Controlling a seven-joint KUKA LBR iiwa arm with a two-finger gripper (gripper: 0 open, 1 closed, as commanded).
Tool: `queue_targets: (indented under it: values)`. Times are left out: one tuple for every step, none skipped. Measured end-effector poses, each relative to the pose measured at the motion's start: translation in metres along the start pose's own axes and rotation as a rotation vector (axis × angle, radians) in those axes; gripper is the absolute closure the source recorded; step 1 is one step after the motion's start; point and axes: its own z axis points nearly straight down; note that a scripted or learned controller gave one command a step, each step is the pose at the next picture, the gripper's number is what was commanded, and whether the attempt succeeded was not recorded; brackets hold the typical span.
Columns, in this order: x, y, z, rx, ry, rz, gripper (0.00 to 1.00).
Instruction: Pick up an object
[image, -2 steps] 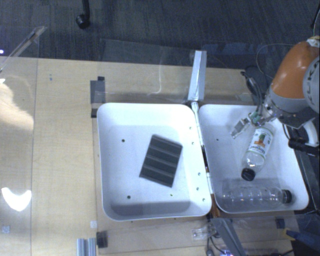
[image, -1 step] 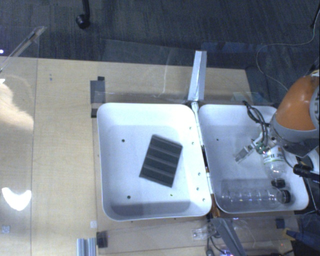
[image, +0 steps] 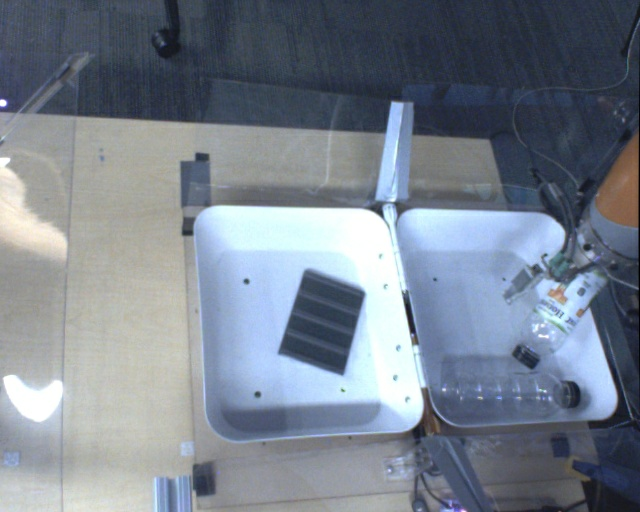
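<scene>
Over the right bin (image: 440, 240), the hand (image: 562, 268) grips a small labelled bottle (image: 560, 310) (black cap pointing down-left), tilted above the floor. Nearby, a clear plastic bottle (image: 500, 388) lies along the near wall; a dark ridged panel (image: 321, 321) rests in the left bin (image: 230, 250).

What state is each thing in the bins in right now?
Dark ribbed pad: lying flat, tilted, mid left bin.
Large clear bottle: on its side along the right bin near wall, dark cap on, pointing right.
Small labelled bottle: slanted at the right bin's right side, dark cap end down-left, right under the gripper; a grasp can't be confirmed.
</scene>
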Motion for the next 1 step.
queue_targets:
  values:
    - [-0.0037,0.0110,0.0726,-0.004,-0.002,-0.101,0.00]
